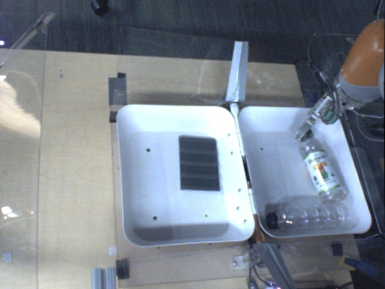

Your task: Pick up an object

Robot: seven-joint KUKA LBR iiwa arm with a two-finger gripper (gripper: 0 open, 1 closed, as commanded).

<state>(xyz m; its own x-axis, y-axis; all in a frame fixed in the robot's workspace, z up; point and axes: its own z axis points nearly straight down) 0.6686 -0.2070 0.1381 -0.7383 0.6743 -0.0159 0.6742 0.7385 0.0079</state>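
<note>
hand (308, 127) above right bin (264, 125) | labelled bottle (322, 172) just below

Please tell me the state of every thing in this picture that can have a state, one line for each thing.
End effector: above the right bin, near the labelled bottle's top; nothing seen between its parts.
Labelled bottle: lying down in the right bin, not upright.
Clear bottle: lying on its side along the right bin's near wall, dark cap on.
Dark ribbed block: lying flat in the left bin.
</note>
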